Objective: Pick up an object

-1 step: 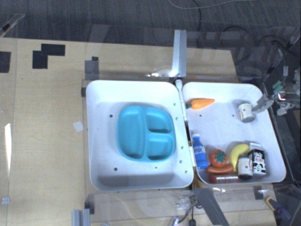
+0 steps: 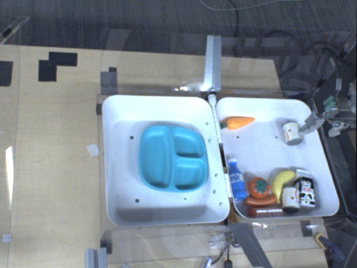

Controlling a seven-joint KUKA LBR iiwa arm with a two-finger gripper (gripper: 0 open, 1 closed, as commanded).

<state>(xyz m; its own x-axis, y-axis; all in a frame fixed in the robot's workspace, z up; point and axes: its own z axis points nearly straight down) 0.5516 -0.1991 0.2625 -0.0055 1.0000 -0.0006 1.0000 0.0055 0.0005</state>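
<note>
You are looking at a small pale tin point(image 2: 290, 133) lying on its side in the far right part of the right bin point(image 2: 262, 152), with bare floor all round it. That is the likeliest pick, in my judgement, since the gripper point(image 2: 306, 127) is reaching into the right bin over its right wall and its tip is sitting just beside the tin, possibly touching it.

You are not getting a clear reading of the gripper from this angle. I cannot tell whether it is open or closed, and nothing is showing the tin caught inside it, so do not count this as a grasp.

To do the step well, you are aiming to centre the gripper over the tin's body, not its rim, and to close across its narrow side. A tin on its side is likely to roll toward the right bin's middle if it is nudged from one side.

Farther out, a carrot point(image 2: 239, 123) is lying at the right bin's far left corner. A blue bottle point(image 2: 236, 178), a tomato point(image 2: 259, 186), a banana point(image 2: 283, 180) and a cow-print carton point(image 2: 304, 191) are crowding the right bin's near edge, well apart from the tin. Beside the right bin, the left bin point(image 2: 114, 149) is holding a blue divided plate point(image 2: 170, 156).
</note>
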